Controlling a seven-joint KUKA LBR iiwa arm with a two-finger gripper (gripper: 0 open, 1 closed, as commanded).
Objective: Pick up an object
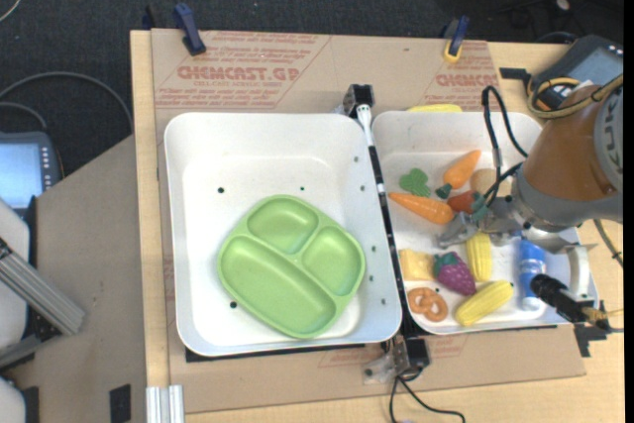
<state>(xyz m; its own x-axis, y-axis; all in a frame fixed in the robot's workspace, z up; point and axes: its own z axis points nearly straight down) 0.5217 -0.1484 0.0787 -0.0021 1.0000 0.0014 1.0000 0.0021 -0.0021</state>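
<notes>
Brown cardboard sheeting (297, 54) is covering the desk (158, 213), and red print reading "CHEMCAST" is showing on it twice, above each bin; smaller lines beneath are too small to read. Blue clamps (188, 28) are pinning the sheet at its far edge. In the left bin (198, 144) a green divided plate (290, 264) is lying, its three compartments facing up. The right bin (426, 126) is holding toy food: an orange carrot (421, 206) near the dividing wall, a second carrot (461, 167) behind it, a green leafy piece (414, 181), purple grapes (454, 272), a corn cob (479, 256), a yellow banana (482, 302), a pretzel (427, 301) and a blue bottle (531, 263). The arm (570, 163) is reaching over this bin from the right, black cable looping along it. The claw (466, 225) is sitting low among the toys, just beside the corn; whether it is gripping anything cannot be told.
</notes>
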